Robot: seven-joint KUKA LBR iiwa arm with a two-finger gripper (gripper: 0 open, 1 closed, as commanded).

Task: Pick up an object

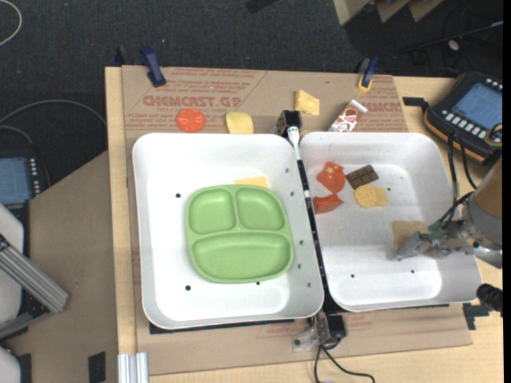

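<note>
Gripper [409, 246] sits low in the right bin [415, 286], reaching in from the right edge of the camera view, with its tip at the lower side of a tan block [406, 230] that lies near the bin's middle right. The fingers are small and blurred against the white floor, so how far they are spread cannot be told, nor whether the tan block is between them or merely touched at its edge. Farther up in the same bin lie a red piece [331, 175], a second red piece [326, 203] just below it, a dark brown bar [362, 175], and a round yellow biscuit [370, 197] just beneath the bar; all four are well apart from the gripper. The left bin [160, 294] holds a green divided plate [238, 234], with a pale yellow slice [252, 182] tucked at its upper rim. On the cardboard sheet [120, 214] behind the bins rest an orange disc [191, 120], a yellow block [239, 122], a yellow wedge [307, 101] and a small red and white packet [348, 117].
</note>
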